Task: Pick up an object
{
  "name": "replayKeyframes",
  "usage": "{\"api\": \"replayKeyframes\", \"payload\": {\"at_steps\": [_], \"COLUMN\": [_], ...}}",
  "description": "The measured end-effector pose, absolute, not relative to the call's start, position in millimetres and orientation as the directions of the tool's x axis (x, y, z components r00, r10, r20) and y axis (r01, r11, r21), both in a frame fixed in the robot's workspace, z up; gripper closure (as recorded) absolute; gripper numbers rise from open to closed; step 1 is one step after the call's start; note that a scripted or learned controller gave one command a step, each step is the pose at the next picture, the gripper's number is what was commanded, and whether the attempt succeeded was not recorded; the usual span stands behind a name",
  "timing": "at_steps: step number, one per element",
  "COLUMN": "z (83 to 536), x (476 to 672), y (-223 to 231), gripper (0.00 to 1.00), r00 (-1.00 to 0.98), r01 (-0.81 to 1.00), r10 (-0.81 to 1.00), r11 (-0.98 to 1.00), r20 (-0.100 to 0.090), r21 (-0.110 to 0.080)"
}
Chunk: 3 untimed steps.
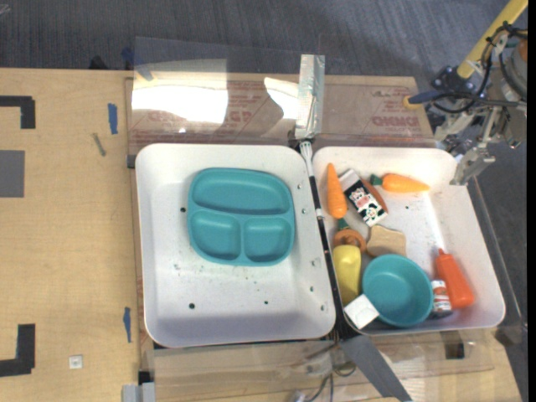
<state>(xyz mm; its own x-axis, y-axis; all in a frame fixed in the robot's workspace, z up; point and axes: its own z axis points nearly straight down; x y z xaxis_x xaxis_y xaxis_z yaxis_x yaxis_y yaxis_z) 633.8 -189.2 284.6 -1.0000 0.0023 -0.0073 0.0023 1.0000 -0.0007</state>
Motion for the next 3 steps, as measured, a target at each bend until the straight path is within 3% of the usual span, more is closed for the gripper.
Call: {"api": "replayKeyframes", "payload": {"at_steps": [1, 2, 3], "z": [119, 91, 95], "x": [596.1, 642.3, 573.2], "y": [-200, -165, -138], "gripper": [0.00, 0.00, 0.00], "r00": [-1.000, -0.983, -0.957], "r01": [0.027, 0.185, 0.289], "r10": [0.027, 0.185, 0.289], "r11": [1.000, 0.983, 0.957], "r20": [0.009, 0.024, -0.024], "r21": [0.003, -0.008, 0.001]}}
